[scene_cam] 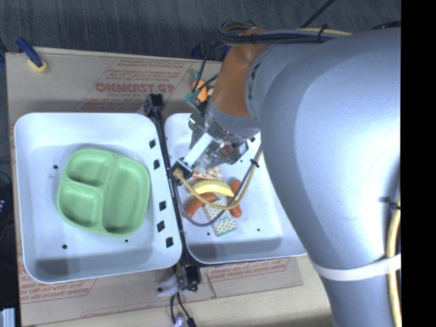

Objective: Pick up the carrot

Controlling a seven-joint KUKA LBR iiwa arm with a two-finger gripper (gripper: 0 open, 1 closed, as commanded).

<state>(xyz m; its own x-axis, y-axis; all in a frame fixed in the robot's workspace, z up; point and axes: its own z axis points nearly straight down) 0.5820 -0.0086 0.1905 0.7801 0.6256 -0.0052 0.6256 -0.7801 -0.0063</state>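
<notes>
GRIPPER point(216, 157): low over right bin point(267, 231), rear half, above the items | JAWS: opening cannot be told; no item seen gripped | CARROT point(193, 208): on right bin floor, near dividing wall, partly under banana point(211, 188), beside patterned box point(222, 222) | LEFT BIN point(30, 182): green divided plate point(103, 191)

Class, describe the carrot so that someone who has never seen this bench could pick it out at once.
Start at the right-hand white bin, the one under the grey arm. Near its middle lies a small heap: a yellow banana, a patterned packet and the carrot. The carrot is the orange piece poking out beneath the banana.
</notes>
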